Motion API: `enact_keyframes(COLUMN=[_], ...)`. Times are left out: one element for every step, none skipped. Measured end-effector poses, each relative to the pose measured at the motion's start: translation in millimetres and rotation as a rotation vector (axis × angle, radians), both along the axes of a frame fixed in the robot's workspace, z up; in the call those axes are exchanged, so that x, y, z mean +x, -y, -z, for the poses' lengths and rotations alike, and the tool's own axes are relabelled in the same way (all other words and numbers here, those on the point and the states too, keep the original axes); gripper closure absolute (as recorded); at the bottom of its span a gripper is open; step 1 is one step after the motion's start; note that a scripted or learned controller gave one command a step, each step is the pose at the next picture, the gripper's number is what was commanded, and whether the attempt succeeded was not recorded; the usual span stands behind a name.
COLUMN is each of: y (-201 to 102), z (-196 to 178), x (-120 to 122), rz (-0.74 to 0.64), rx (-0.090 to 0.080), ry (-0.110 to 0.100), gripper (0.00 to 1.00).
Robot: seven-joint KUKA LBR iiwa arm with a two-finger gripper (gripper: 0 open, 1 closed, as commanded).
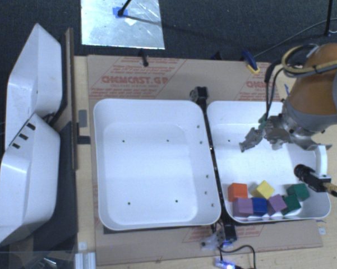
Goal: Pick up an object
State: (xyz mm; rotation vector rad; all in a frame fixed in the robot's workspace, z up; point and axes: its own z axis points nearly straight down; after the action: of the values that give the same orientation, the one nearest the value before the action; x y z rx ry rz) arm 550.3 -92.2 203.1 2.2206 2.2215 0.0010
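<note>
Seven small coloured cubes [262, 200] huddle at five o'clock in the right-hand shallow white plastic bin [230, 122], probably slid downslope, while the grey two-finger gripper [251, 139] hovers above at twelve o'clock, jaws seemingly released, grasping nothing.

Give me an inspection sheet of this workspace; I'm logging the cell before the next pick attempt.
Surface: bench with brown cardboard sheet under two white bins, left bin and right bin.
Job's things: coloured blocks clustered along the right bin's near edge: orange, yellow, purple, blue, pink, green.
Clutter: silver foil sheet beyond the bench; spare white bins stacked at left.
End effector: end effector above the right bin, away from the blocks, nothing between its fingers.
Cables: cable loop on the arm; wire at the front edge.
Surroundings: dark carpet.
</note>
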Motion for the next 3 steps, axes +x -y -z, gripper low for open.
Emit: enact_keyframes(y=[49, 39, 18], z=[72, 119, 117], x=[50, 60, 17], rz=[0.002, -0.001, 0.0], rx=[0.0, 0.001, 0.001], ry=[-0.002, -0.004, -0.002], gripper=[0.0, 0.0, 0.0])
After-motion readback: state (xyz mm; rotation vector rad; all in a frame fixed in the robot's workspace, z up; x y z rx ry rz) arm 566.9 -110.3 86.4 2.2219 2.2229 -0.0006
